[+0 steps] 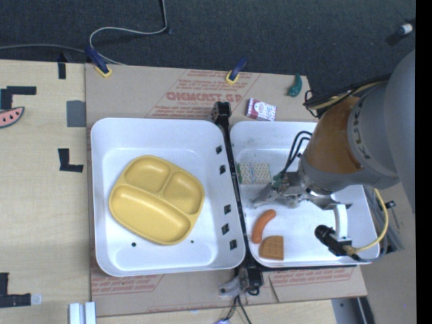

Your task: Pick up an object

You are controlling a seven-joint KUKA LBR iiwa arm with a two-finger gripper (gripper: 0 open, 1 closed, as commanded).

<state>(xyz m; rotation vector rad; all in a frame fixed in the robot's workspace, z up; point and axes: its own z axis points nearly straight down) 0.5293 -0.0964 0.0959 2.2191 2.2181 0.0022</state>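
Pincer (268,191) low in right bin (297,262), spread cannot be told. Nothing seen gripped. Sausage (263,225) just below, waffle (273,248) beyond. Pick undone.

Readable print: one brand line on the cardboard sheet.
I can read "CHEMCAST GP" in red on the cardboard sheet (196,94) along the desk's far edge, above the left bin; the smaller red lines beneath it are too blurred for me.
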